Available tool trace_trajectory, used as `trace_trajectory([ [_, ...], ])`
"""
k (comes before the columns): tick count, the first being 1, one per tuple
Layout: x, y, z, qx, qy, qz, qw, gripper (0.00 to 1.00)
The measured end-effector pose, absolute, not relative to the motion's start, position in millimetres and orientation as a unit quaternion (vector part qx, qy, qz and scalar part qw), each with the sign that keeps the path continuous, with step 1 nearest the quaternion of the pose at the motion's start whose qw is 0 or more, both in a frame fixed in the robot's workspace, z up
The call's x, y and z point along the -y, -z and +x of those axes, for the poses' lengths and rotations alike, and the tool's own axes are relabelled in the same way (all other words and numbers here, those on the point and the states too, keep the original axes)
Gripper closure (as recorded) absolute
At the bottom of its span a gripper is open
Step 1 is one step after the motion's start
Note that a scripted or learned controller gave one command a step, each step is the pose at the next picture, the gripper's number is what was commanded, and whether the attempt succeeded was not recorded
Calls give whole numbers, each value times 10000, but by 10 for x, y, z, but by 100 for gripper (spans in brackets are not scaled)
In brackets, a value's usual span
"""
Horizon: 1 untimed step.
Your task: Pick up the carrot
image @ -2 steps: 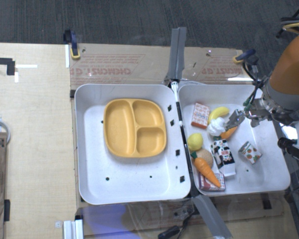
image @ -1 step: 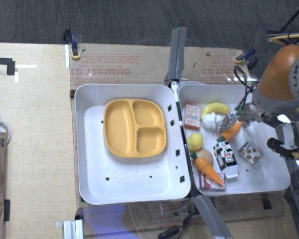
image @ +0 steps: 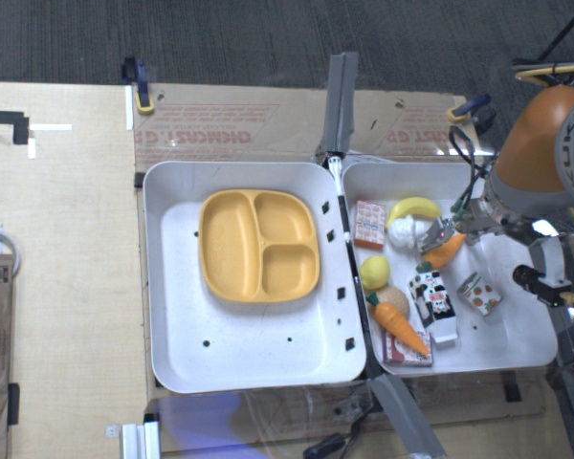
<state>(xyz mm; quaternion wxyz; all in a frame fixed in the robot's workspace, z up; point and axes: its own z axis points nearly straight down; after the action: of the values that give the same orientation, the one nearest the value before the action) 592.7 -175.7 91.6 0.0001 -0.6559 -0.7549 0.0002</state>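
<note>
The right bin (image: pixel 517 352) holds a cluster of small things, and the arm (image: pixel 540 151) comes in over its far right corner. The gripper (image: pixel 450 235) sits low over the middle of that bin, and an orange carrot-shaped piece (image: pixel 444 251) lies right at its tip, slanting down and to the left. Whether the gripper is closed on that piece or merely touching it cannot be told from this angle, nor how wide it stands.

A second carrot (image: pixel 402 325), larger and with a green stub at its upper end, lies toward the near edge of the right bin, well apart from the gripper and below it in the view. It rests partly on a flat red-edged packet (image: pixel 394 354) and just beside a tan round thing (image: pixel 393 299).

Also in the right bin, left of the gripper: a yellow banana (image: pixel 413 207), a white lump (image: pixel 406 231) touching it, a small printed box (image: pixel 369 224), and a lemon (image: pixel 375 272). A black-and-white carton (image: pixel 432 296) lies between the two orange pieces, and a small can (image: pixel 480 293) sits to the right of it.

The left bin (image: pixel 172 352) holds a yellow divided plate (image: pixel 260 245). Both bins rest on the surface (image: pixel 57 285).
</note>
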Motion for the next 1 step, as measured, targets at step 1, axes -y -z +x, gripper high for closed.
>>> trace_trajectory([
  [1,1762,-1009,5930,7540,-2,-6569,0,100],
])
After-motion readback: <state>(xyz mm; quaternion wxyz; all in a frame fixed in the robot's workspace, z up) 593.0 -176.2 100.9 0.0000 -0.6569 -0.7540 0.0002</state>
